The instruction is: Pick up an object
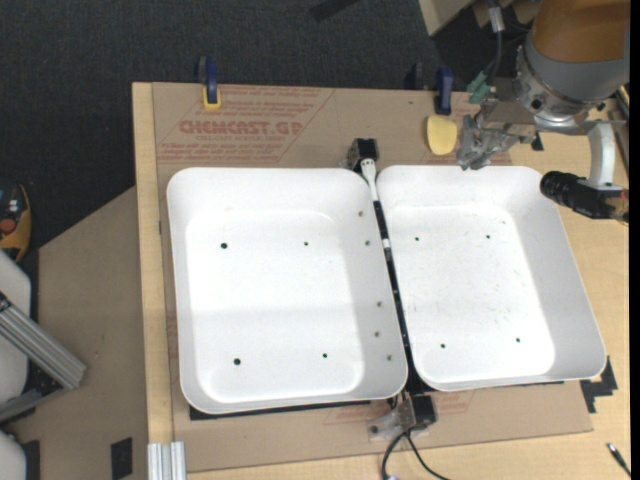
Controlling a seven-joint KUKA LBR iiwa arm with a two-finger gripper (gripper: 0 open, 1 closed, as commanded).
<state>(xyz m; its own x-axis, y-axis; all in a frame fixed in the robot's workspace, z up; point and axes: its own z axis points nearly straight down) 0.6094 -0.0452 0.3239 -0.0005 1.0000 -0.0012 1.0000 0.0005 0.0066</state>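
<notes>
A small pale yellow object (440,134) lies on the brown board just behind the right bin's back left corner, outside both bins. My gripper (476,154) hangs over the back rim of the right bin (560,268), just to the right of the yellow object and a little apart from it. The grey wrist and orange band rise above it at the top right. I see nothing held under the gripper.
The left bin (190,298) sits beside the right one, with a black strip (385,258) along the seam between them. Clamps (210,78) hold the board at the back. A black knob (575,192) juts in at the right bin's right rim.
</notes>
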